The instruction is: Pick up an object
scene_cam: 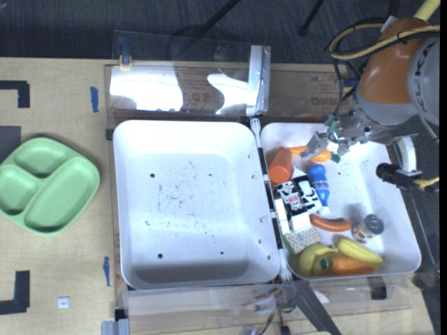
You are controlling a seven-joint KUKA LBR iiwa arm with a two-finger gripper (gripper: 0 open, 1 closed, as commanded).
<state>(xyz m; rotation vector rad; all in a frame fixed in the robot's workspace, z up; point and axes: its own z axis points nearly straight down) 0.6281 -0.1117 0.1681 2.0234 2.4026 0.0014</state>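
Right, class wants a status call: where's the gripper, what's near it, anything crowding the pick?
Gripper low over right white bin, far end. Nothing seen held. Small blue bottle and orange cylinder nearest. Toys packed tight, black-and-white box alongside.

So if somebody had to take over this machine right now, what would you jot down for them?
Gripper: hanging over the far end of the right bin; whether its fingers are open or shut is not clear, and nothing shows between them.
Things: all in the right bin. Orange cup and blue bottle lie nearest the gripper; the black-and-white box, sausage and corn lie nearer the camera.
Done: nothing lifted yet.
Left: grab one thing and raise it.
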